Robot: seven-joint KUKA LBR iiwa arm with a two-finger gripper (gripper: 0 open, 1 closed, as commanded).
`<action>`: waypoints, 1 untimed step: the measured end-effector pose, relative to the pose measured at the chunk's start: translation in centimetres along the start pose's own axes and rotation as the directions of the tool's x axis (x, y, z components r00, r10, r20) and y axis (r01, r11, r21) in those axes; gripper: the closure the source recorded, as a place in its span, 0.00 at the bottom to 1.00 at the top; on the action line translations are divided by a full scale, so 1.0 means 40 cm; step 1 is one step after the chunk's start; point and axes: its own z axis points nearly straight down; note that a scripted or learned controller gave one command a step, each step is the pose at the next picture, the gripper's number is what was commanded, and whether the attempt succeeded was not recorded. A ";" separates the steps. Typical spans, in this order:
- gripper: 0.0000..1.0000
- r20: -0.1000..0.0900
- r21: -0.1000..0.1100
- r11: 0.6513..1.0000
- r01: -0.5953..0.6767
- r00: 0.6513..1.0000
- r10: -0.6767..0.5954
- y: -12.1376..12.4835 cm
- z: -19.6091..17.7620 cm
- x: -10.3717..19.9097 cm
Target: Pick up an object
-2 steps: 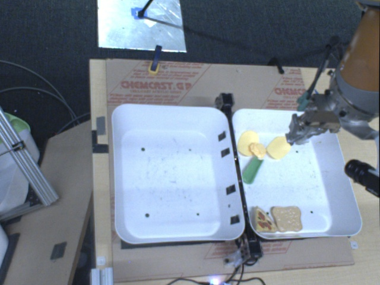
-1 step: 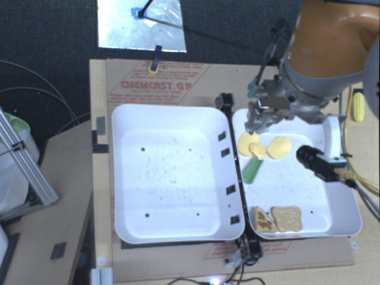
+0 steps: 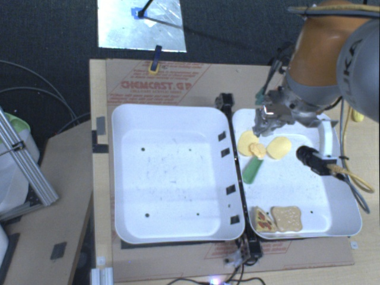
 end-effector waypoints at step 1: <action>1.00 -0.004 0.003 1.000 0.003 1.000 -0.003 -0.147 0.182 -0.026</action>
